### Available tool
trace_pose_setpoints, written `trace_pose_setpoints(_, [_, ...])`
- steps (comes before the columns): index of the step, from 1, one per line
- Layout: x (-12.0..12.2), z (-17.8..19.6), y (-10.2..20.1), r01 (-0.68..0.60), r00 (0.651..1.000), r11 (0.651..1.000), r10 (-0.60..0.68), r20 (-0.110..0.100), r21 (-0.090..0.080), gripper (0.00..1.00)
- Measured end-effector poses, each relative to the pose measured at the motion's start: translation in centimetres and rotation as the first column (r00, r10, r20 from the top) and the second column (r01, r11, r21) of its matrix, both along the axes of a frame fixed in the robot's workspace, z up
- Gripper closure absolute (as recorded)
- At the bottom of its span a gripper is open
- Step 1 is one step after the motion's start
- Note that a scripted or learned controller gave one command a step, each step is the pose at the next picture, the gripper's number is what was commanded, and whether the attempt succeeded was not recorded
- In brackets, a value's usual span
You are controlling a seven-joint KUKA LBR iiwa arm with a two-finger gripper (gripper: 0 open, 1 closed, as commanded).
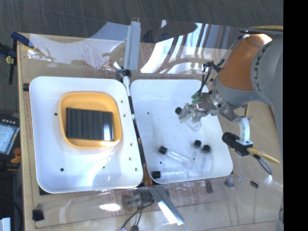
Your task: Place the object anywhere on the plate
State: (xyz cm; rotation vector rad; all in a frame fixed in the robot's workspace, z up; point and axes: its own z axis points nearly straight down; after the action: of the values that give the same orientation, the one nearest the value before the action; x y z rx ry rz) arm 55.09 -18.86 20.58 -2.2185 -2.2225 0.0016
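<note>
Tool [191, 115] fingers pinch a clear vial [194, 124] above the right bin [154, 100].

the grey arm [269, 76], with its orange band [243, 64] above the wrist, is seen reaching in from the right edge and bent downward and to the left. the gripper [190, 115] is carried low at the arm's left end, with cables looped beside the wrist.

We saw two white bins [48, 172] side by side on the desk [72, 206], with dark carpet [72, 4] beyond its far edge.
</note>
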Motion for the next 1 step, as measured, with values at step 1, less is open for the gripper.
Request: trace_pose_setpoints(1, [3.4,-0.48,9.28,-0.083,0.997,0.997,0.083,0.0,0.001,1.0])
